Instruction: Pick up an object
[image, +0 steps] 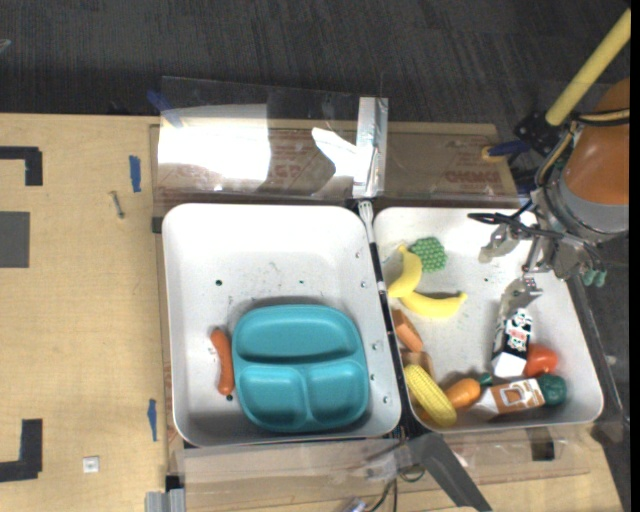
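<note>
Right bin: shallow white plastic bin (570, 300) holding the toys; keep the descent inside its walls.
Gripper: the two-finger gripper (522, 292) hangs over the bin's right half; whether it is open, or holding anything, I cannot tell.
Approach: drop straight down, centred on one toy.
Likely target: the black-and-white cow-patterned carton (514, 335), just below the gripper, upright beside an orange toy.

The arm (600, 175) is cut off by the right edge; the gripper (518, 290) is too small and dark to tell how its fingers stand; the corn cob (430, 393) hides part of the carrot (462, 391); the small carton (517, 396) bears print too fine to read.
</note>
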